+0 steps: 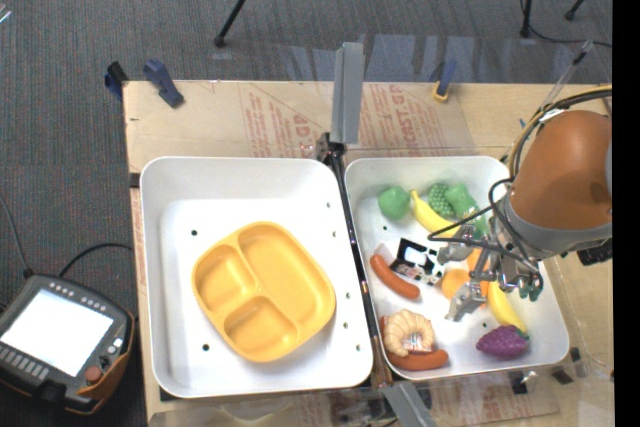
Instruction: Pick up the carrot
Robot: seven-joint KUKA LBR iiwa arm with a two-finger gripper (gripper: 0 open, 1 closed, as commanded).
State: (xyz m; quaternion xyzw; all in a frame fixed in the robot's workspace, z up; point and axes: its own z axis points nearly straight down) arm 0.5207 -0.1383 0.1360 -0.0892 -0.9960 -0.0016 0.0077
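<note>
Two bins side by side on the bench (250,120). Left bin (170,215) holds a divided plate (263,289), lying near its middle. Right bin (555,335) holds the rest: a pepper (394,203) at the far left corner, a banana (432,213) just right of it, a sausage (394,276) nearer the middle left, a shrimp (408,331) at the near side, grapes (502,342) at the near right. The gripper (492,293) hangs over the right bin's right half, above a carrot (457,281). A tablet (60,340) lies on the floor, left of the bench

The right bin (365,245) is crowded: banana (428,211), sausage (394,277), grapes (502,342) and shrimp (408,331) ring the claw (487,290), leaving narrow gaps (tightest near the bin's right wall). Open floor surrounds the yellow plate (263,290) in the left bin (160,215).
</note>
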